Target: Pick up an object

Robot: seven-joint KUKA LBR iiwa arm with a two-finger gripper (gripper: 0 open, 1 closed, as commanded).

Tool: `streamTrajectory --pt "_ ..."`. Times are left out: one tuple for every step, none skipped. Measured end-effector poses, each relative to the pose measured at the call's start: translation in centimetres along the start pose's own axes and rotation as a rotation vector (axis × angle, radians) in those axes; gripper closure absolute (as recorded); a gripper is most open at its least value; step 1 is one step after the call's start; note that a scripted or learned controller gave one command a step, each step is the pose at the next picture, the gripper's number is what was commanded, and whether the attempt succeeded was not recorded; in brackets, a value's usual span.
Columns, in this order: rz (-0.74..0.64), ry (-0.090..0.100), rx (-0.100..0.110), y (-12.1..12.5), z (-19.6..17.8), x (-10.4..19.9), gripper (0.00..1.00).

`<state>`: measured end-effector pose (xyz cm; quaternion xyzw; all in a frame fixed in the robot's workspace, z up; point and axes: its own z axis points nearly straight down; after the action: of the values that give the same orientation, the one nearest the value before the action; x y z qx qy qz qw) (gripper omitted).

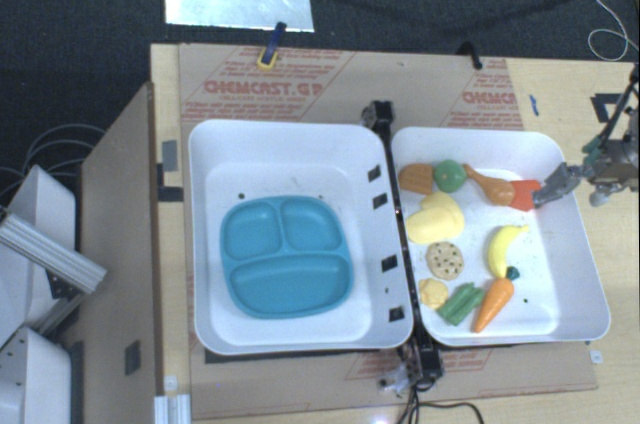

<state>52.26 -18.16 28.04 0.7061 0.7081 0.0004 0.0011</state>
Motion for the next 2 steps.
streamTrajectory --pt "0.003 0.003 0.012 1.3 14.0 -2.5 0.00" --pt "0.001 0.002 0.003 0.1 19.9 -0.7 0.00"
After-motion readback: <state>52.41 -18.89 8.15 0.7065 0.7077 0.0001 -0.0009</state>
